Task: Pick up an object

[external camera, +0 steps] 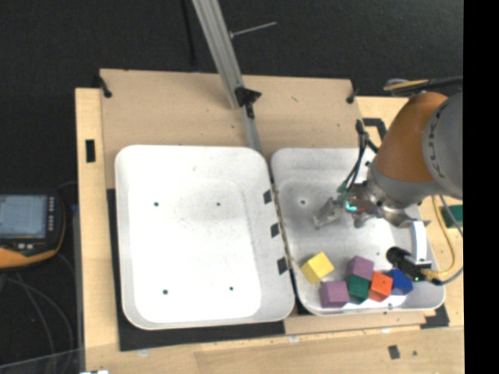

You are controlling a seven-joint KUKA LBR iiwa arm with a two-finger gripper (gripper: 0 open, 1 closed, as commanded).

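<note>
Dark black flooring surrounds your tan wooden bench [195,107], w/ two shallow white plastic bins side by side on it. You've got the left-hand white bin [140,209] at approx 9 o'clock of centre and the right-hand white bin [312,178] at approx 3 o'clock. Your grey KUKA arm w/ orange band [409,142] comes in from 3 o'clock and hangs over the right-hand bin's middle; the two-finger gripper [339,209] sits low there, above bare bin floor, w/ nothing visible btwn its tips. You can't tell how far apart they stand from this angle. The blocks are all bunched at the right-hand bin's 6 o'clock edge, apart from the gripper: a yellow cube [317,267] nearest, at approx 7 o'clock from the gripper; a lower purple cube [334,293] just beside it at its 5 o'clock; an upper purple cube [361,268] at 3 o'clock of the yellow one; a green cube [357,287] touching both purples; an orange cube [381,285] next at 3 o'clock of the green; a blue cube [401,280] beside the orange. A slanted grey metal rail [222,45] runs from 12 o'clock down to the gap btwn the bins. At far 9 o'clock, off the bench, you see a handheld pendant w/ screen [27,223].
</note>
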